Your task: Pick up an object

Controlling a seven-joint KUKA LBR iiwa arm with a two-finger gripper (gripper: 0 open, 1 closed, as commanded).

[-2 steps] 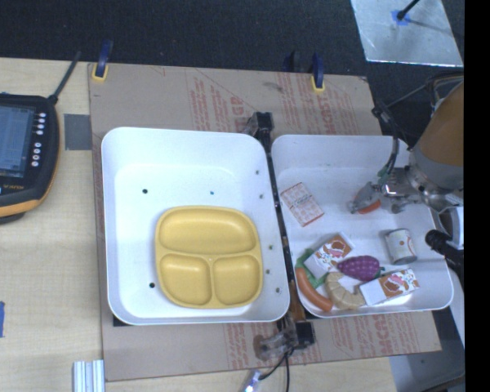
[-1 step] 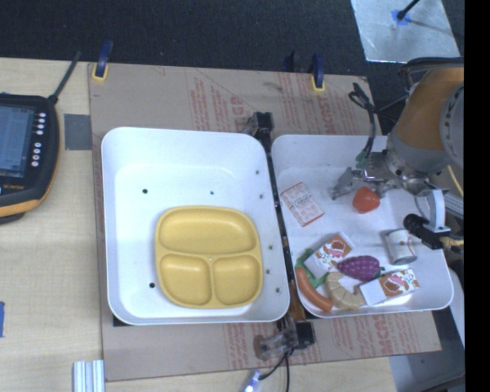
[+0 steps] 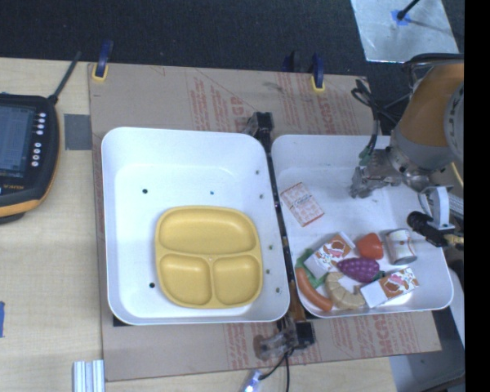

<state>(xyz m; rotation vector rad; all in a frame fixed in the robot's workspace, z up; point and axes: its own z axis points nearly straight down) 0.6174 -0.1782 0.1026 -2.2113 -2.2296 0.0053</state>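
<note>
My gripper (image 3: 365, 184) hangs over the upper part of the right bin (image 3: 327, 158), above bare white floor, with nothing seen between its fingers. The arm comes in from the right with its orange band (image 3: 433, 92) above the wrist. A small red-and-white packet (image 3: 301, 203) lies to the gripper's lower left. Near the bin's front sits a pile of toy food: a purple grape bunch (image 3: 358, 269), a red piece (image 3: 369, 246), a hot dog (image 3: 312, 291), a small metal cup (image 3: 399, 247) and several printed cartons (image 3: 330, 254).
The left bin (image 3: 131, 162) holds a yellow three-compartment plate (image 3: 209, 256). A teach pendant (image 3: 12, 149) lies on the bench at far left. Clamps (image 3: 318, 70) pin the cardboard at the back edge.
</note>
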